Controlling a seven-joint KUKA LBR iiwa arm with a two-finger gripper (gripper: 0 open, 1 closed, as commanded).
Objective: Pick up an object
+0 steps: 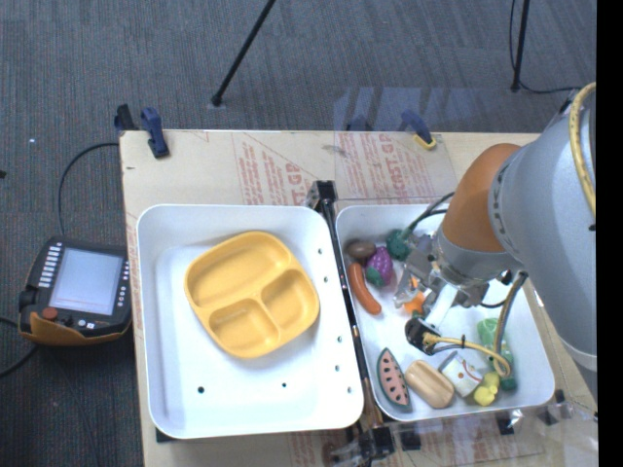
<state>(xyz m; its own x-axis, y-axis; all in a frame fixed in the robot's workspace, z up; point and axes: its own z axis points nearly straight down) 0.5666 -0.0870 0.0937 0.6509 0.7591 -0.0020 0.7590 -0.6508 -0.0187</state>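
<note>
Hot dog toy [366,289]: lies at left edge of right bin [541,358], beside divider | long axis runs near-to-far, slightly slanted | likely light, stiff, smooth plastic; best gripped across its middle | left bin [156,377] carries yellow tray [252,292] | pincer [421,295] low among the toys, right of hot dog; opening: cannot tell.

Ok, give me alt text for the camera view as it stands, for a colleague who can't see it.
The grey arm reaches from the right over the right bin, its gripper low among toy foods: a hot dog, purple grapes, a watermelon slice and a bread roll. The left bin holds a yellow divided plate.
</note>
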